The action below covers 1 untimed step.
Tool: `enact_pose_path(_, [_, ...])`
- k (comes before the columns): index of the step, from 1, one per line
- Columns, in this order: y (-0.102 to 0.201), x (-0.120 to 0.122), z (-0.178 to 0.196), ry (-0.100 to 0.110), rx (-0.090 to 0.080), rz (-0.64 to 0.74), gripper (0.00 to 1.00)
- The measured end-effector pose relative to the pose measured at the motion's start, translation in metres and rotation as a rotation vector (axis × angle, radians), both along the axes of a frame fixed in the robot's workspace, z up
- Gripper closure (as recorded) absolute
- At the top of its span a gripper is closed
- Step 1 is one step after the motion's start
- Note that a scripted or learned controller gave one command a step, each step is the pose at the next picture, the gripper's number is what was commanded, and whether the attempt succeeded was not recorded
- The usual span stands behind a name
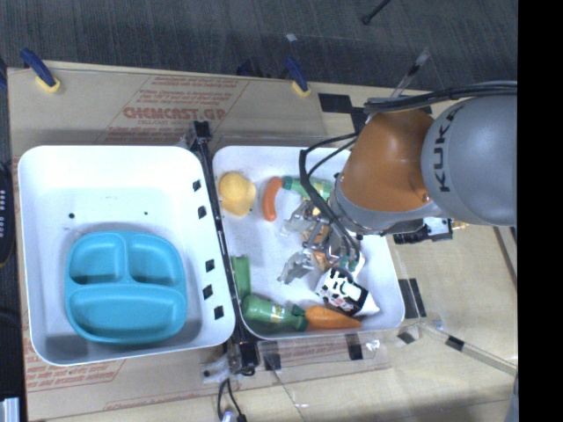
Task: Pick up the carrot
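Over the right bin (pixel 230 161) you've got the arm (pixel 413 161) coming in from 3 o'clock, grey w/ the orange band sitting above the wrist. Its gripper (pixel 308 249) hangs near the bin's centre, metal fingers (pixel 295 271) pointing toward 7 o'clock. They look spread apart w/ nothing between them, so read it as released, not grasping.

Your carrot (pixel 332 317) lies flat along the bin's 6 o'clock wall, approx. level, thick end toward 3 o'clock. It's apart from the gripper, down at 5 o'clock from the fingertips. A green bottle (pixel 273 314) lies just beside it at 9 o'clock, the two touching or nearly so; can't tell which. A black-and-white patterned item (pixel 341 292) sits right above the carrot at 12 o'clock, close to the fingers.

Elsewhere in the same bin: a yellow round fruit (pixel 236 192) at the 10 o'clock corner, a smaller orange-red piece (pixel 270 199) just beside it at 3 o'clock, and a green strip (pixel 241 275) along the 9 o'clock wall.

Left bin (pixel 44 170), at 9 o'clock from the right one, holds a blue divided tray (pixel 127 287) w/ three compartments, sitting toward its 6 o'clock side. Both bins rest on a cardboard sheet (pixel 176 104) w/ red print.
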<state>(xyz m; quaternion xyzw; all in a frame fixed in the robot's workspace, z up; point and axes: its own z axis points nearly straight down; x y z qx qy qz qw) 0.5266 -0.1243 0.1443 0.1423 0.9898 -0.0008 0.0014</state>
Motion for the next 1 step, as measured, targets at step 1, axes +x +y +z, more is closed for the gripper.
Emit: enact_pose_path(1, [-0.0340, 0.0150, -0.0532, 0.007, 0.000, -0.232, 0.00])
